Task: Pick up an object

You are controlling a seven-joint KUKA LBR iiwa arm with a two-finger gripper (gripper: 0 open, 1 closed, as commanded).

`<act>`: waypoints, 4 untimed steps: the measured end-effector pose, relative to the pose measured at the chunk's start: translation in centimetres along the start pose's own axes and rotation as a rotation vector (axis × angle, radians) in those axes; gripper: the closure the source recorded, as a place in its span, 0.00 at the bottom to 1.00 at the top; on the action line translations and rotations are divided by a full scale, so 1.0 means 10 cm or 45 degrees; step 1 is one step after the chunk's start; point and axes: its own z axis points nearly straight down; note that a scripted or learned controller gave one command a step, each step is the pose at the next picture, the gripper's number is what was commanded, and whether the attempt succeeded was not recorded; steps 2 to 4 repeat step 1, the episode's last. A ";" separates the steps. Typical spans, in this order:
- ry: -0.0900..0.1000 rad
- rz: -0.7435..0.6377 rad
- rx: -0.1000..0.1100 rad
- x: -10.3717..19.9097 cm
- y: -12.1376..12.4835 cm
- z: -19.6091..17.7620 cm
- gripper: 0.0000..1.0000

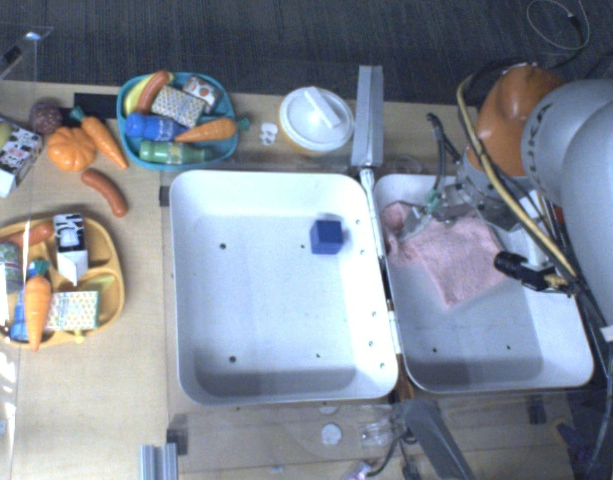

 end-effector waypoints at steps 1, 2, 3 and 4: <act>-0.001 -0.248 -0.003 0.07 -0.64 -0.03 0.00; -0.001 -0.248 -0.003 0.07 -0.64 -0.03 0.00; -0.001 -0.248 -0.003 0.07 -0.64 -0.03 0.00; -0.001 -0.248 -0.003 0.07 -0.64 -0.03 0.00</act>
